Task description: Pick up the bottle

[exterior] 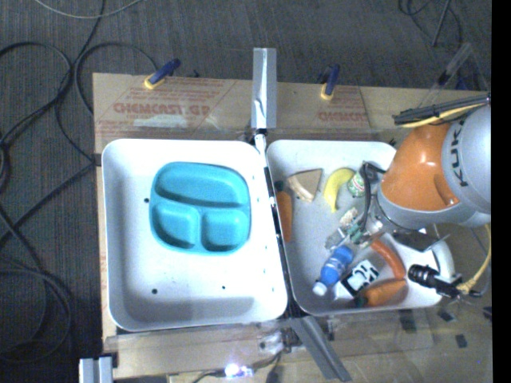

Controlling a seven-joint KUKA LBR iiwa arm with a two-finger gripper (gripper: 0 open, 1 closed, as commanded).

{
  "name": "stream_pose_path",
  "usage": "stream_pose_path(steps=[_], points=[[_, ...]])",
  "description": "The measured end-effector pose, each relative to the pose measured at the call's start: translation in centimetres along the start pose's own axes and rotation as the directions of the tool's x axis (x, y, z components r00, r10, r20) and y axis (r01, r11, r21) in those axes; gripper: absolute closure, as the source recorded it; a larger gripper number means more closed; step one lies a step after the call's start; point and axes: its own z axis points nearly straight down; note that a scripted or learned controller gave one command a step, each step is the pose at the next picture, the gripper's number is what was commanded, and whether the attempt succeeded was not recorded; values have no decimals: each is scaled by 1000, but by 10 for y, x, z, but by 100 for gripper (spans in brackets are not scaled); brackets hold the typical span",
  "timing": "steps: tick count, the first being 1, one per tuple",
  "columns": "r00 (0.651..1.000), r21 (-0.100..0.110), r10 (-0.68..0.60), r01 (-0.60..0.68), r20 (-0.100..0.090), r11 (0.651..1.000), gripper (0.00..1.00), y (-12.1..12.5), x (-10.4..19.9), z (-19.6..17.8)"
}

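The bottle [334, 269] is small and clear, with a blue label and a white cap. It lies tilted in the right bin [303, 294], cap toward the near edge. The arm's orange band [417, 175] hangs over the bin's right half. My gripper [356, 227] reaches down just above and to the right of the bottle's upper end, close to its base. Cables and the wrist hide much of the gripper. Nothing in this view shows the bottle lifted off the bin floor.
Around the bottle lie a black-and-white block [362, 276], an orange carrot [384, 292], a yellow banana [338, 187], a tan wedge [306, 183] and an orange stick [284, 214] by the left wall. The left bin [128, 294] holds a blue divided tray [202, 207].
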Motion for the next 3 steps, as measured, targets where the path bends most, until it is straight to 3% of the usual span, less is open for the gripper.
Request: stream_pose_path(steps=[1,2,3], points=[[929,17,369,-369,1,929,100,25,64,-137],[929,17,369,-369,1,929,0,25,64,-137],[952,20,306,-306,-2,952,0,-13,26,-56]])
